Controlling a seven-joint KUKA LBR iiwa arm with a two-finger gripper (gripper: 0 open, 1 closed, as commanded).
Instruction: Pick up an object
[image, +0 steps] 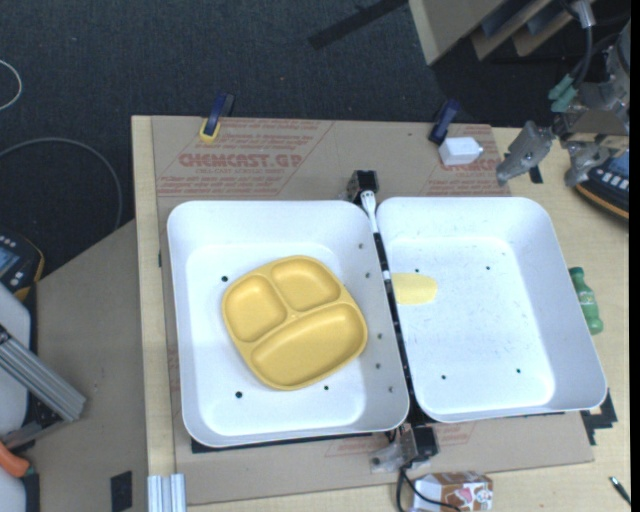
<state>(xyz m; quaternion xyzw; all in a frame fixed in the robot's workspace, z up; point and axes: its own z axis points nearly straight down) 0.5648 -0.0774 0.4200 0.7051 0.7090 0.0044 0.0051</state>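
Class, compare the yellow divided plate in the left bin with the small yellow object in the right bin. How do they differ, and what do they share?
The yellow divided plate is far larger than the small yellow piece. The plate has three moulded compartments; the piece looks flat and plain. The plate sits mid-floor in the left bin; the piece lies by the left wall of the right bin. Both are yellow and rest untouched.

From my remote station: dark carpet surrounds the cardboard-topped worktop, a grey cable looping across the floor at left, a metal rail lying beside the worktop.
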